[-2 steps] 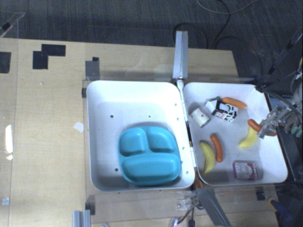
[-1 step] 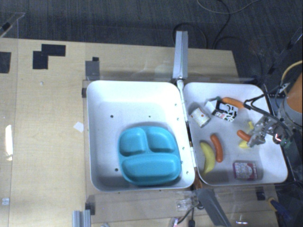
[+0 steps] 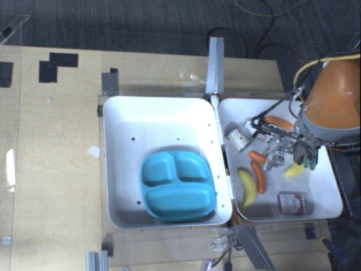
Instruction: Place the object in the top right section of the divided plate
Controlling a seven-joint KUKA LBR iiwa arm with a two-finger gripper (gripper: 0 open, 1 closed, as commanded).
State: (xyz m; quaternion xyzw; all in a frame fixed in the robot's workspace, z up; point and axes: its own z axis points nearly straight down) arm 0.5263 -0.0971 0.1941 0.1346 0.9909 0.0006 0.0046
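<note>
The divided plate (image 3: 177,185) sits bare in the left bin (image 3: 121,151), so placing is all ahead. In the right bin (image 3: 333,202), the banana (image 3: 247,186) and hot dog (image 3: 258,173) lie at seven o'clock from the gripper (image 3: 282,151), which hangs low over them, wrist at two o'clock; I cannot tell its grip or chosen object.

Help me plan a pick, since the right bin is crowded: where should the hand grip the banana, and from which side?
Grip the banana across its middle, coming straight down from above. It lies flat, long axis running near to far, and is narrow across. The sausage lies close on its right, so that finger has little room.
</note>
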